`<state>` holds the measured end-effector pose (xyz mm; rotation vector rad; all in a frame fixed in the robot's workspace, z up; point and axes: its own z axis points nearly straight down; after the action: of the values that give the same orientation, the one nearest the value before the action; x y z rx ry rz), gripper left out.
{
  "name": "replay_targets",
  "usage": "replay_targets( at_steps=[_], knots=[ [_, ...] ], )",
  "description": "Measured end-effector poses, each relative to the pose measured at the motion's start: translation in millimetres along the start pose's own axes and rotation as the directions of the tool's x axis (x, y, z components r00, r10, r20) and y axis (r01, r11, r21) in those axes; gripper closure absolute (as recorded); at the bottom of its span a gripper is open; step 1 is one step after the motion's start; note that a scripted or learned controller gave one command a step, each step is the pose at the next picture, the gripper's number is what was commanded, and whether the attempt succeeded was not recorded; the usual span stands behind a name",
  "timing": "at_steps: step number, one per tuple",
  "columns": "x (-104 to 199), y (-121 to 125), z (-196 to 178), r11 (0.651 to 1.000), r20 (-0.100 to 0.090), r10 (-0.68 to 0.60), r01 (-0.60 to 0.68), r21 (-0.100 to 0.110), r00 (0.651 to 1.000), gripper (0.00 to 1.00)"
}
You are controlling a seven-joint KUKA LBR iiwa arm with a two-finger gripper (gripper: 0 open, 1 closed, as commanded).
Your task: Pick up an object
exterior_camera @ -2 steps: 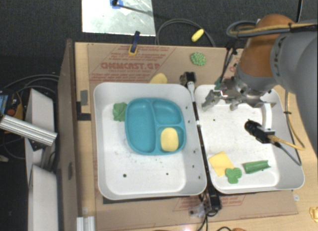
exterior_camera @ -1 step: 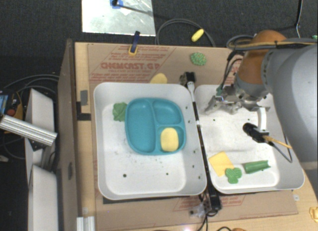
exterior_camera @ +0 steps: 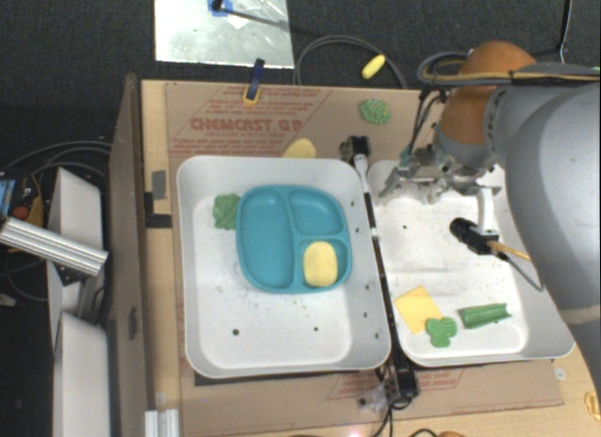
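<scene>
The gripper (exterior_camera: 402, 181) is poised over bare right bin (exterior_camera: 427, 261) floor, probably mid-approach. I cannot tell its opening. The yellow wedge (exterior_camera: 416, 307) lies well apart from it.

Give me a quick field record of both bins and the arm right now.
left bin: blue divided tray, yellow piece in its lower-right compartment, green piece beside its left rim
right bin: yellow wedge, green floret, long green piece, all near the front edge
gripper: over the right bin's far end, no object seen in it
task: not yet done
</scene>
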<state>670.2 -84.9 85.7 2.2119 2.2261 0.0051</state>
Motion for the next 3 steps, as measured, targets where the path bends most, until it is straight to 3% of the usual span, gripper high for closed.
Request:
replay_targets(
  at_steps=[1, 2, 3],
  knots=[
    [-54.2, -1.5, -0.1, 1.000, 0.003, 0.008, -0.008, 0.000, 1.000, 0.00],
    [-39.6, -117.2, 1.7, 1.000, -0.003, 0.008, -0.008, 0.014, 1.000, 0.00],
    [-94.4, -10.9, -60.5, 1.000, 0.007, 0.002, -0.002, -0.013, 1.000, 0.00]
  ],
)
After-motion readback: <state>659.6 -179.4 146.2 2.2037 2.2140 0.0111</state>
